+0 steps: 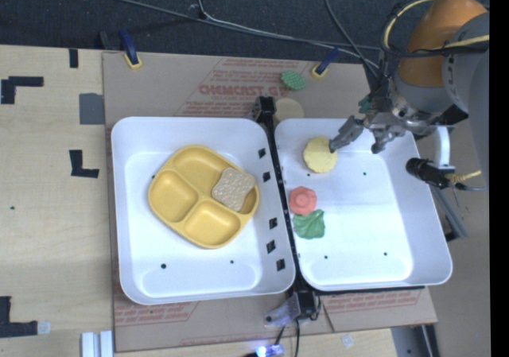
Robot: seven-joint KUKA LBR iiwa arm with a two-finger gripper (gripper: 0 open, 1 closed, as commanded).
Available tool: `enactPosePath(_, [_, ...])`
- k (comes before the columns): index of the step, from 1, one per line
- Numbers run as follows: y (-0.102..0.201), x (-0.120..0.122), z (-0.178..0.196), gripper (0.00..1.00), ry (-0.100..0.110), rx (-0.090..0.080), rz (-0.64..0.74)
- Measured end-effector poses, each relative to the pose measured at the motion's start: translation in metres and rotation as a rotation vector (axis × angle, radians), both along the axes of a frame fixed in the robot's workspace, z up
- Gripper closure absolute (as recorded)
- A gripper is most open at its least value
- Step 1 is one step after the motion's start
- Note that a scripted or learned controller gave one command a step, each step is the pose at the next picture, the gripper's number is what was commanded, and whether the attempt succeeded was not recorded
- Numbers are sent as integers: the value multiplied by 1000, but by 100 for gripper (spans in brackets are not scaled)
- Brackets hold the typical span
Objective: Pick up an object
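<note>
Gripper (363, 137) hangs with jaws spread wide, nothing between them, just right of yellow lump (320, 156) in right bin (398, 228). Best to centre over lump, drop straight, then close.

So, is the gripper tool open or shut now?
Open. The tool shows two fingers spread apart above the right bin, nothing between them.

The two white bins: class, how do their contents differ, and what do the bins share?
The left bin holds a yellow divided plate with a cracker on it; the right bin holds three loose toy foods: a yellow piece, a pink piece, a green piece. The gripper hangs over the right bin. Both bins are shallow and white.
</note>
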State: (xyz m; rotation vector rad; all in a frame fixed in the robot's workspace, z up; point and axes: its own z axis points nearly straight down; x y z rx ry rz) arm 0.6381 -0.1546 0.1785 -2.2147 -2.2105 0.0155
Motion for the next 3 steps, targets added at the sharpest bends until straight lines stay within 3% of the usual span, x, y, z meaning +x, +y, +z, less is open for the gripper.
enactPosePath(1, [0,3,9,0,-14,-2,3])
enactPosePath(3, [-5,3,-95,0,-14,-4,4])
